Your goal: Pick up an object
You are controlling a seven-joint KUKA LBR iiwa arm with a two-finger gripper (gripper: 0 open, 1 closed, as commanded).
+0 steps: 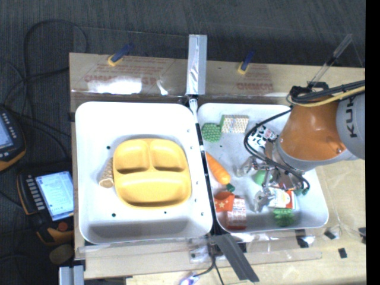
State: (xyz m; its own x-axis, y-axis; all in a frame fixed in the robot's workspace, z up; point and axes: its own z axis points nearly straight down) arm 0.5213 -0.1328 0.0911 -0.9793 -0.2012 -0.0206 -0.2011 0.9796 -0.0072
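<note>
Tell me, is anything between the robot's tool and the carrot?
Nothing visible is. The tool hangs low in the right bin, and the carrot lies to its left near the divider. Bare white floor lies between them. The red carton sits below that line, not across it.

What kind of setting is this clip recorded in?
Likely a robot lab test bench: two white bins on a wooden board, a yellow divided tray, toy food like a carrot, and a handheld control unit on the carpet.

A tray [152, 171] lies in the left bin [89, 135]. In the right bin [317, 215], a carrot [218, 169] lies at nine o'clock.
</note>
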